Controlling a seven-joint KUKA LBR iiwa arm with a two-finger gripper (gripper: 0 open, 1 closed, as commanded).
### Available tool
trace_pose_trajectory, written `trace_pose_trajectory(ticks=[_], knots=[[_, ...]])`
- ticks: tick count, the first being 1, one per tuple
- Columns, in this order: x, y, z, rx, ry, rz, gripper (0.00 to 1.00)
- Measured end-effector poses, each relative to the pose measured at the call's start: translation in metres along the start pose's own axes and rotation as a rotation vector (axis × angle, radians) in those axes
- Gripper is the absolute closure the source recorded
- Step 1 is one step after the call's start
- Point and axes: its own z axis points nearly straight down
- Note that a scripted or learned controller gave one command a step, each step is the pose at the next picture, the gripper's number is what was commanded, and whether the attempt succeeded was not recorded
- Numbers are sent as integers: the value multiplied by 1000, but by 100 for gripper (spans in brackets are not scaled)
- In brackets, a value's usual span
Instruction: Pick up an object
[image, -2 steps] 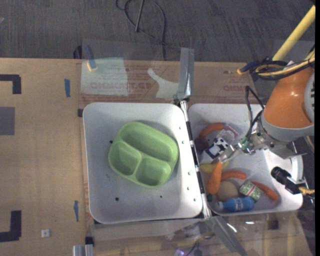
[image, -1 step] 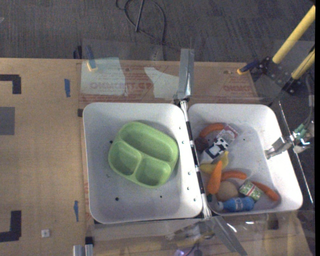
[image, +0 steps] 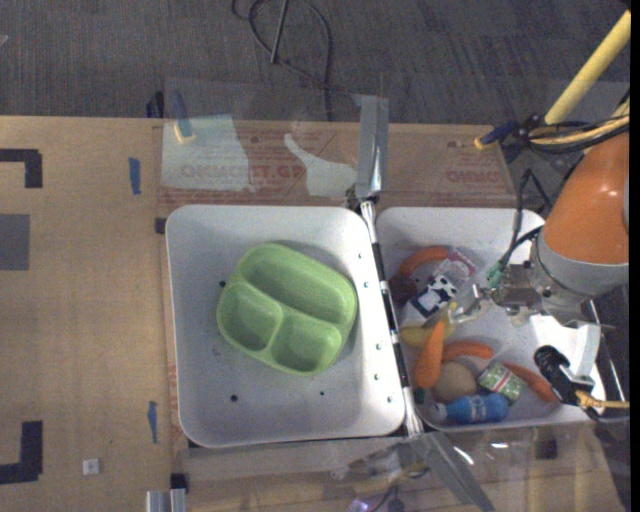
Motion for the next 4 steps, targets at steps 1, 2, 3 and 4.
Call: trace_pose_trajectory(ticks=[1, 2, 3, 4], knots=[[-1, 15, 76, -24, -2, -30, 0], [-2, 14, 69, -19, -1, -28, 100], [-2, 14, 69, -19, -1, -28, 0], [13, 28, 87, -3, -1, -246, 0]])
